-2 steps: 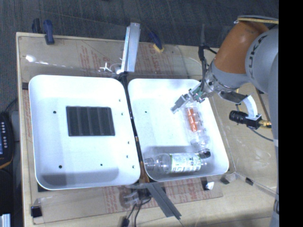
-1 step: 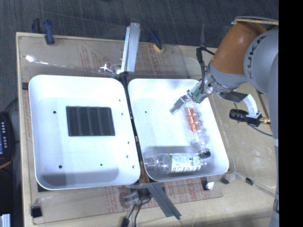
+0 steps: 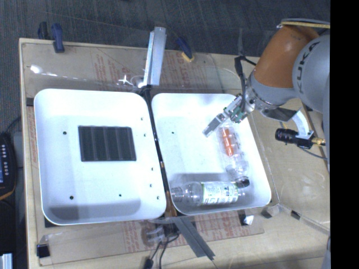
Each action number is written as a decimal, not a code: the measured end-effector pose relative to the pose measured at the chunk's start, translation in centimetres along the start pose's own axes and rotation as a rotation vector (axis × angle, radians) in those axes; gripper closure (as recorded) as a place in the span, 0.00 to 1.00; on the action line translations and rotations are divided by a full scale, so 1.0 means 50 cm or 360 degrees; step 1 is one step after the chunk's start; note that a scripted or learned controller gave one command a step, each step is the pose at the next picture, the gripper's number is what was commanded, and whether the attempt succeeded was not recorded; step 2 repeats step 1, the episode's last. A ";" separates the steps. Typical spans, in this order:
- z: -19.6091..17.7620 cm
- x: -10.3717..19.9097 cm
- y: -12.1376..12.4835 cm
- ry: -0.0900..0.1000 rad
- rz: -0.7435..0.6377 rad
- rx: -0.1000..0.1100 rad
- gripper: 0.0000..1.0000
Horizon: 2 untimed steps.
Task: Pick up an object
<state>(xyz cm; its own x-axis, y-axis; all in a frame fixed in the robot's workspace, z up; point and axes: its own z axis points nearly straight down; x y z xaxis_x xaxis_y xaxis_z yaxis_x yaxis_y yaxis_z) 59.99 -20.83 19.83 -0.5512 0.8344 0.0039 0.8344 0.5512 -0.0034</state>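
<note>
Gripper [image 3: 216, 125] hangs over the right bin [image 3: 185, 150], just beside the orange-labelled bottle [image 3: 231, 147]; finger state cannot be determined. Second bottle [image 3: 208, 192] lies along that bin's near wall.

The arm [image 3: 297, 66] is cut off at the right edge.

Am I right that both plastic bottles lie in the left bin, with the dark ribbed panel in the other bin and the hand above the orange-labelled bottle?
Not quite. The camera view shows both bottles in the right bin: the orange-labelled bottle along its right side and the clear bottle along its near edge. The dark ribbed panel lies in the left bin. The hand is indeed just above the orange-labelled bottle.
</note>
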 end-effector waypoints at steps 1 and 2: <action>0.022 -0.014 0.022 -0.0009 -0.0118 -0.0006 0.00; 0.022 -0.014 0.022 -0.0009 -0.0118 -0.0006 0.00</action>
